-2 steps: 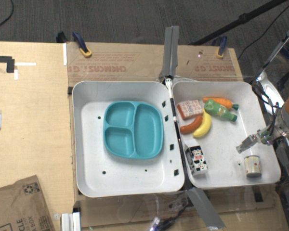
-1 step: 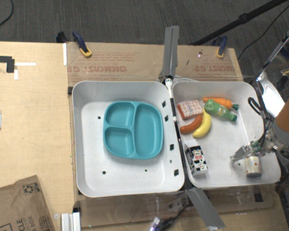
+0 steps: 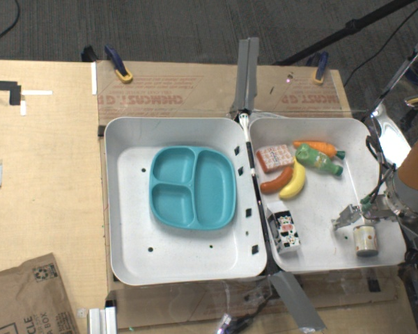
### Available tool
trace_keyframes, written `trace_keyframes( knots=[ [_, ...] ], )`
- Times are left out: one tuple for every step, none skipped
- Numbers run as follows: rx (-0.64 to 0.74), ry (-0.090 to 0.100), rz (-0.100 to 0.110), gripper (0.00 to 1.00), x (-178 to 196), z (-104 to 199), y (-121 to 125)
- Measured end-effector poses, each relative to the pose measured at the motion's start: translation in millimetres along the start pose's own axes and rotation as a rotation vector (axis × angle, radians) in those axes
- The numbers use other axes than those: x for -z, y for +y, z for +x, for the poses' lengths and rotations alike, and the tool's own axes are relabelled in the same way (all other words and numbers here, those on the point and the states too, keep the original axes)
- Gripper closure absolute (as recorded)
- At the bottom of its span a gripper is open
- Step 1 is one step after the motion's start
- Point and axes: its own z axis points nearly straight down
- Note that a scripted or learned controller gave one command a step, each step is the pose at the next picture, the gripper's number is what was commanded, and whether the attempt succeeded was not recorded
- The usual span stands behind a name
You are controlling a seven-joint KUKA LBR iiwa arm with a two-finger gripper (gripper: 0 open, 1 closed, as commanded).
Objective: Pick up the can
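Can [image 3: 366,241] not picked yet. It lies in the right bin [image 3: 313,256], near that bin's front right corner, small silver cylinder, apparently resting on the bin floor. Claw [image 3: 350,218] sits just beside it, toward the bin's middle, low over the floor; metal fingers visible but too small and blurred, cannot tell whether they are wide or narrow. Nothing visibly between them, so no grasp claimed. Judgement: approach stage, all of closing on the can and lifting left to do.

Front left corner of the right bin: small carton [image 3: 284,230] with black-and-white cow pattern, no readable text. Further back: banana [image 3: 294,181] touching a reddish sausage [image 3: 276,180], then a red-and-white packet [image 3: 274,157], print illegible. Back of the bin: green bottle [image 3: 319,160] just beside a carrot [image 3: 315,147].

Left bin [image 3: 125,207] carries a teal divided plate [image 3: 194,188], three compartments, roughly central.

Worktop front left corner: brown cardboard box [image 3: 24,298] with a recycling mark and partial letters, possibly "CLE", cut off. Far edge of the worktop: cardboard sheet [image 3: 195,92] behind the bins, red print upside down, reads roughly "CHEMCST", uncertain. Two blue-and-yellow clamps [image 3: 118,64] hold it.
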Motion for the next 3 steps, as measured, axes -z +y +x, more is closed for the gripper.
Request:
trace_keyframes(
  knots=[
    [0.318,-0.005,0.003,0.00,-0.5,-0.4,-1.6],
    [0.361,-0.008,0.001,0.00,131.2,31.2,1.2],
    [0.232,-0.007,0.001,0.00,154.6,53.6,18.0]
  ],
)
